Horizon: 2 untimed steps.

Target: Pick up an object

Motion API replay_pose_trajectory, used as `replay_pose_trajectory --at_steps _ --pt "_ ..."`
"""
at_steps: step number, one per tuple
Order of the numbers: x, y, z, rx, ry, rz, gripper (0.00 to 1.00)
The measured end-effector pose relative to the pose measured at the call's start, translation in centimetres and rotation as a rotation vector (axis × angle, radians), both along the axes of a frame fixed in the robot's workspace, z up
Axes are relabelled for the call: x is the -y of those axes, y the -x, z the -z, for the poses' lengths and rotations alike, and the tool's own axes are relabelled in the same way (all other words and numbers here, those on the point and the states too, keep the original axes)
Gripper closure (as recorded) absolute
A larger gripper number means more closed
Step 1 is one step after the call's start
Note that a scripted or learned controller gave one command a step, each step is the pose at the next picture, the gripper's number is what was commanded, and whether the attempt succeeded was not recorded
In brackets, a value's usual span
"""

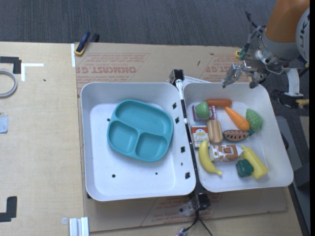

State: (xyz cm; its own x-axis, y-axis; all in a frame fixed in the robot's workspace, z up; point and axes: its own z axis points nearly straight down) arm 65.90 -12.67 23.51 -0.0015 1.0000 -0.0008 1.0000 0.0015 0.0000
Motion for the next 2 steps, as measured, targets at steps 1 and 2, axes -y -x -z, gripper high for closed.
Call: replay_pose_trajectory --at_steps 1,2 --pt "4.4 1.9 14.2 0.0 0.0 -0.245 0.0" --pt "4.4 1.9 13.2 0.002 0.001 -0.242 1.0"
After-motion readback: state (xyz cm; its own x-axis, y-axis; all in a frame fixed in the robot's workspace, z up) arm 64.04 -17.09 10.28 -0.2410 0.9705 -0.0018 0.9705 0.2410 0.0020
